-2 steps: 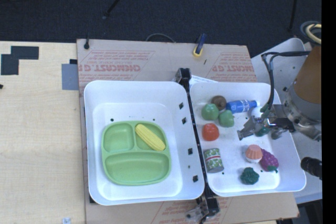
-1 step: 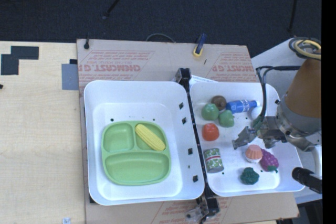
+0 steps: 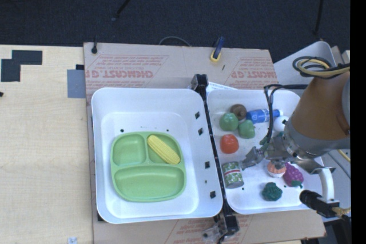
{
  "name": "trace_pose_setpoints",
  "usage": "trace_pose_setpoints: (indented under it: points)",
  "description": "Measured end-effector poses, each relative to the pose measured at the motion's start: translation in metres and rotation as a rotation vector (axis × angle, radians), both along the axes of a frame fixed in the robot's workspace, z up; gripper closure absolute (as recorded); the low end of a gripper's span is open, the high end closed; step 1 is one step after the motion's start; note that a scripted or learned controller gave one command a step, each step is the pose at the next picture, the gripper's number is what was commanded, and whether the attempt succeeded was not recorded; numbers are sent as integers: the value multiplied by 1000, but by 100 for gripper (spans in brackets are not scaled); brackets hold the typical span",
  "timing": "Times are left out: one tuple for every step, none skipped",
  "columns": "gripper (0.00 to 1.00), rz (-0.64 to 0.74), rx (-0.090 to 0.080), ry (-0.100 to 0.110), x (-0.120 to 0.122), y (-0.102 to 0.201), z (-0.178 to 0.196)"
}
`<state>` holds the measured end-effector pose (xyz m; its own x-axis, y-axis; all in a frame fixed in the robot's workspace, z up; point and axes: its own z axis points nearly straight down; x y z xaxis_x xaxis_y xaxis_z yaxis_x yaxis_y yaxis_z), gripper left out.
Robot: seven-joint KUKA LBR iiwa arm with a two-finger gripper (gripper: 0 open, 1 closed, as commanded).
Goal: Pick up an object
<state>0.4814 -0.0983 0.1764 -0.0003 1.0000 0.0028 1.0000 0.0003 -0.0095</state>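
end effector (image 3: pixel 255 155) hung over the right bin (image 3: pixel 254 206), can't tell its grip. small can (image 3: pixel 232 174) just below-left; label unreadable. cardboard (image 3: pixel 171 68) print read mirrored.

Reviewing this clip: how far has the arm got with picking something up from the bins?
Done: the grey arm's gripper has reached into the right white bin, low among the toys. In hand: nothing visibly between its fingers; it sits between the red round toy and the small printed can. Left: grasping and lifting an object. The yellow corn cob rests on the green divided plate in the left bin.
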Motion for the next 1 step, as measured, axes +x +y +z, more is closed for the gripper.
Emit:
trace_pose_setpoints:
  points:
    - [0,-1,0,-9,-3,0,-60]
